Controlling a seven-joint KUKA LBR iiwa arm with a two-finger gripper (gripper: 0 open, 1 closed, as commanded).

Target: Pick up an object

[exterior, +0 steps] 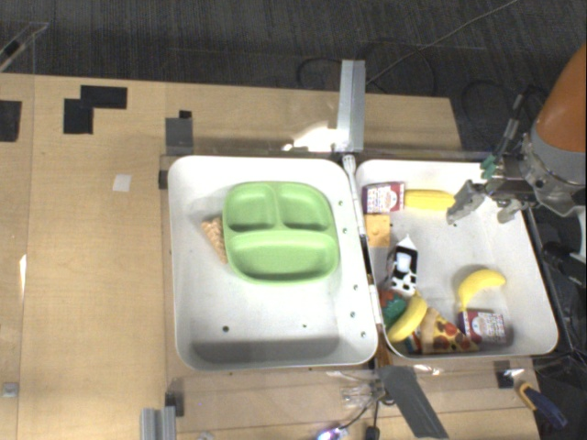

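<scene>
My gripper hangs over the far side of the right bin, fingers spread apart with nothing between them. The nearest candidate is the yellow banana lying against that bin's far wall, just left of my fingertips. I judge it a light plastic toy, stiff and smooth, so it may slip; I would close across its thick middle, where the curve is least. Beside that banana, further left, a small maroon box sits in the bin's far corner. Nearer the camera from the banana lie a black-and-white cow carton, a second banana out on bare floor, a third banana heaped with green and red toy food along the near wall, and a dark can on its side. The left bin holds a green divided plate with something tan and crumbly at its left edge.
</scene>
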